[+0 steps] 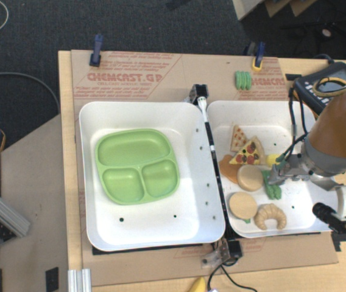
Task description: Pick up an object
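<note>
Croissant (271, 216) sits nearest us, at the 6 o'clock edge of the right bin (295, 117), with a round bun (243, 205) just beside it at 9 o'clock. We take it that all the toy food is heaped in this bin so the arm (337, 135), reaching in from 3 o'clock, has plenty to choose from, any piece serving for the pick. A second bun (250, 178) lies toward 12 o'clock of the first, touching an orange piece (228, 168) and two pizza slices (247, 152); one slice (238, 137) points toward 12 o'clock. The left bin (94, 218) holds a green tray (137, 165), apparently a place to set things down.

We see the claw (276, 176) low over the middle of the right bin, beside a green piece (274, 191) and a small yellow one (272, 159). Whether it is wide or narrow, we cannot tell, as the wrist and its housing cover it from above. What the green piece is we cannot make out either, since it is partly under the claw. On the counter (161, 72) at 12 o'clock lies a green ridged thing (243, 80), well apart from the bins. Clamps (96, 49) at the far edge seem to pin the board down
</note>
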